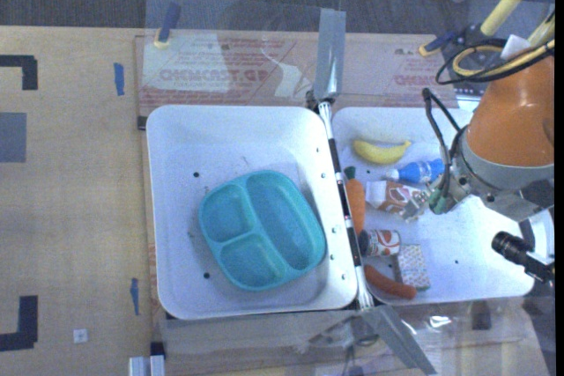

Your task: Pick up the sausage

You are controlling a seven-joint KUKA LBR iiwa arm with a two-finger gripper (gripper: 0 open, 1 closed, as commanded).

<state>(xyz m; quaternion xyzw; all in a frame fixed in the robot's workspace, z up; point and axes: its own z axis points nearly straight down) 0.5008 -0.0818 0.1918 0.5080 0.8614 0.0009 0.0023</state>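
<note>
The sausage [389,283] is a reddish, slightly curved piece lying at the near left corner of the right bin [476,255], close to the front rim. The arm, grey with an orange band, reaches in from the right. Its dark gripper [437,196] hangs over the middle of that bin, well behind the sausage and apart from it, right beside a red and white packet [401,199]. Nothing shows between the gripper and the sausage except a small patterned box [414,266].
The right bin also holds a banana [381,151], a blue bottle [419,172], an orange carrot [354,202] along the left wall and a small can [381,242]. A blue divided plate [261,229] lies in the left bin [176,154].
</note>
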